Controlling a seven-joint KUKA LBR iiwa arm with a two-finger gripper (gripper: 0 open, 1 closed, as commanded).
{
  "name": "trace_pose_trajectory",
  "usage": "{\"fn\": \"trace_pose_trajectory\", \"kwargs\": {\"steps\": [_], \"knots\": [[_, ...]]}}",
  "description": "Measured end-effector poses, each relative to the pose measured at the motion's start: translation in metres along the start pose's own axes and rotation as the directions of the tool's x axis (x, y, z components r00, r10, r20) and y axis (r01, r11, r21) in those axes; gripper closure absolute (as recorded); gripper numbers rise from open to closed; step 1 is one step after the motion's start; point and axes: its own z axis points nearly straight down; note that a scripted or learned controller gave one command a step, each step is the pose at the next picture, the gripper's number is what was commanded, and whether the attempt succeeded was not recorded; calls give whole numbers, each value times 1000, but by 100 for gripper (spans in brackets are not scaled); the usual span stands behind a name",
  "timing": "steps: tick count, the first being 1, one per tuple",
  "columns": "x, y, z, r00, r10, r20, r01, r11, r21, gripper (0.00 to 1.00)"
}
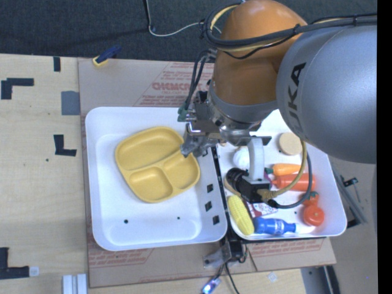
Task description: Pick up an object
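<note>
Tool (195,144) low at yellow plate's (157,163) right rim.
Can't tell if wide or narrow; might slip off the thin rim, or bump the plate away.

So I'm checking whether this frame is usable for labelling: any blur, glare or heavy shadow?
Camera view: the arm looms large and soft-edged; the yellow tray and left bin are evenly lit, with faint shadow under the tray; mild sheen on the orange band; the right bin's items are partly hidden.

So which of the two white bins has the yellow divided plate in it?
The left bin; it holds the yellow plate, while the right bin holds small toy foods like the corn.
</note>
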Motion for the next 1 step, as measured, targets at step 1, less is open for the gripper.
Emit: {"fn": "trace_pose_trajectory", "kwargs": {"steps": [1], "knots": [[-55, -8, -85, 1000, 7, 1, -7, 1000, -5, 100]]}}
